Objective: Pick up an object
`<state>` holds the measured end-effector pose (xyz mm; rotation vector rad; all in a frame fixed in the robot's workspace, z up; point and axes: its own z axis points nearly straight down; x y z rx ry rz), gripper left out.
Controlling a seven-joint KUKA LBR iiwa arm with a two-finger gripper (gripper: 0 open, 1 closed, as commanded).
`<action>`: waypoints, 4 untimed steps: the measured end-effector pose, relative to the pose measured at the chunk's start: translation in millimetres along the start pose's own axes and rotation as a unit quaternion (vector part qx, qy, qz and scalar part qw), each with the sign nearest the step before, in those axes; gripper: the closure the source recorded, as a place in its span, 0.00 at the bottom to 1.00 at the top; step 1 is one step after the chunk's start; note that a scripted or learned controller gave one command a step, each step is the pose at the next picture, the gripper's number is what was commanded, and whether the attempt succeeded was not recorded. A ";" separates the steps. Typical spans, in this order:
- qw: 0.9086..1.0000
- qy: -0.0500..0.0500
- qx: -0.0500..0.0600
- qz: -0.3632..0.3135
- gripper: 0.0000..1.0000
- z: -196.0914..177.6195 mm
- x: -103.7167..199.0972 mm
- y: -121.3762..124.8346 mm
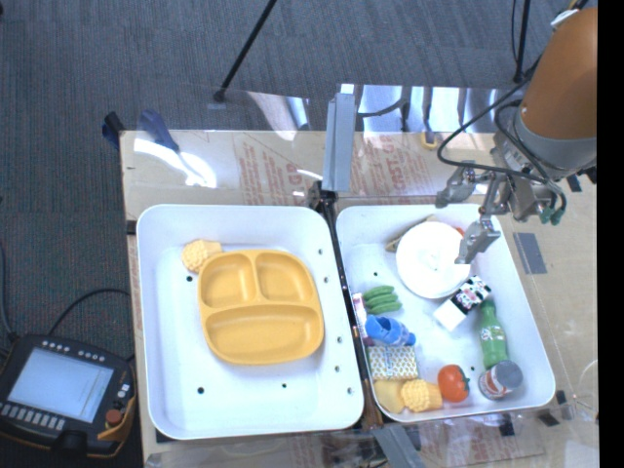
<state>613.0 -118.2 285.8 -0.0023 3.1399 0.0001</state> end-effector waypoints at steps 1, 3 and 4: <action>0.999 0.006 -0.002 -0.040 0.00 111.6 12.4 -88.8; 1.000 0.001 -0.001 -0.011 0.00 198.2 82.6 -90.4; 1.000 0.002 -0.001 0.028 0.00 198.7 91.9 -83.6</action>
